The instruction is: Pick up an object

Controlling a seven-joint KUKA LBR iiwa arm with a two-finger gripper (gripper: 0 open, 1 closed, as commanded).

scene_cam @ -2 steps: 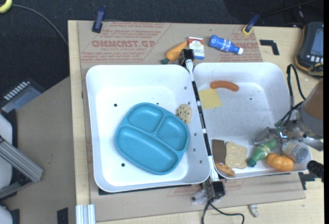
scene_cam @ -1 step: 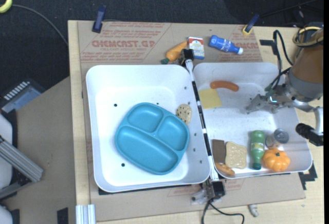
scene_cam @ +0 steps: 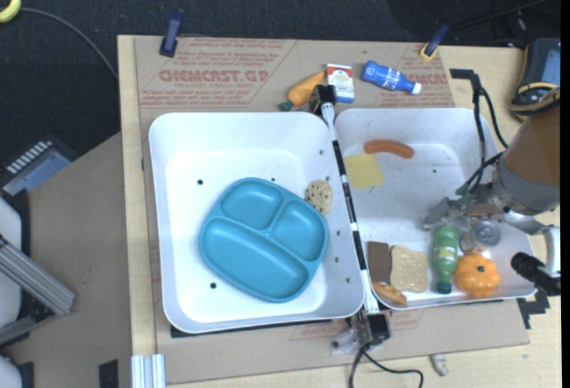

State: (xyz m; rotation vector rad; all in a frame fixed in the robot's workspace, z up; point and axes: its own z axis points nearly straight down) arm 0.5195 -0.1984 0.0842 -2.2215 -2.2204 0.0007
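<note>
From the camera view, the table carries two shallow white bins side by side. The left bin holds a blue divided plate and a small round cookie just beside the plate's upper right edge, close to the wall shared with the other bin.

The right bin holds the likely candidates for picking. A sausage lies near its far wall, with a pale yellow cheese slice just below it. Along the near wall sit a dark brown slab, a slice of bread touching it, and a small orange-brown piece at their lower edge. To their right stands a green bottle, and an orange pumpkin-like toy sits just beside it.

The arm reaches in from the right, and its claw hangs low over the right bin, just above the top of the green bottle. The metal parts there are blurred together, so I cannot tell whether the claw is released or clenched, and nothing is visibly caught in it.

Behind the bins, on the table, lie an orange toy, a small red and white carton and a blue bottle.

As I judge it, the task is at the approach stage: the claw is near the bottle and pumpkin, every object rests in a bin or on the table, and the grasp and lift are not yet done.
</note>
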